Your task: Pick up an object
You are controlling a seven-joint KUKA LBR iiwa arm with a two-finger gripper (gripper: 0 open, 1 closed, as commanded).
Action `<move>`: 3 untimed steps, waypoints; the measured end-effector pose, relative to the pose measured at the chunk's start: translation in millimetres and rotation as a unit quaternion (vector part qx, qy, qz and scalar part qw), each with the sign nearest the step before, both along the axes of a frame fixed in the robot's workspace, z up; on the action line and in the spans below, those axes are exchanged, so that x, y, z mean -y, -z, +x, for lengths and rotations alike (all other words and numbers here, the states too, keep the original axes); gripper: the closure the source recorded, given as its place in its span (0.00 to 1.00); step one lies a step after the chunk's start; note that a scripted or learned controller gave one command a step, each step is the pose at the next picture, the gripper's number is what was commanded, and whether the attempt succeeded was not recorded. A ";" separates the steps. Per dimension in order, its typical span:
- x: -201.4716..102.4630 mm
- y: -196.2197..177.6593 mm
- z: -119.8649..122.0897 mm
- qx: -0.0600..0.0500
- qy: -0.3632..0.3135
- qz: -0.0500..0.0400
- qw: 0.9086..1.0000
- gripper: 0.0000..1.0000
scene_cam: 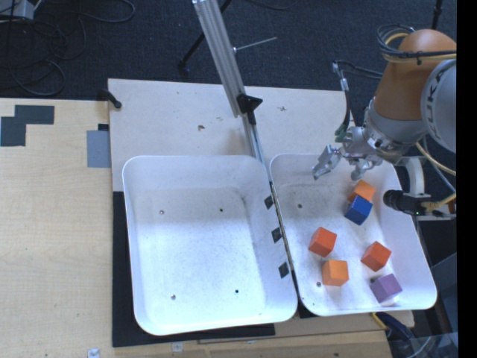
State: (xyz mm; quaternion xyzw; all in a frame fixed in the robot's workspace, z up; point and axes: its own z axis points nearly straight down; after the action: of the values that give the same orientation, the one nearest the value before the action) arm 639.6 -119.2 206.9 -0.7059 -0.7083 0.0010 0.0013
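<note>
Just above the blue cube (358, 210), the gripper (343, 166) hangs spread, five blocks scattered nearby

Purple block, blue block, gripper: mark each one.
purple block (386, 287), camera view, top face.
blue block (358, 210), camera view, its top face.
gripper (341, 167), camera view, midway between fingertips.

White bins (149, 171), orange cubes (322, 242), blue cube (358, 210), purple cube (385, 287)

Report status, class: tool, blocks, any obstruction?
Tool open, holding nothing, above right bin. Nearest: orange block beside blue block. Nothing blocking.
</note>
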 end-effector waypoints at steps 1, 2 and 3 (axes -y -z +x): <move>-5.2 118.2 -47.4 0.001 0.002 0.000 1.000 0.00; -2.7 114.2 -112.1 0.002 0.003 0.000 1.000 0.00; -1.9 104.6 -111.7 0.002 0.006 0.000 1.000 1.00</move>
State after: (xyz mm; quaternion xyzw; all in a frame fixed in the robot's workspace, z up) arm 527.9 -117.3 102.3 -0.7103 -0.7039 -0.0003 0.0005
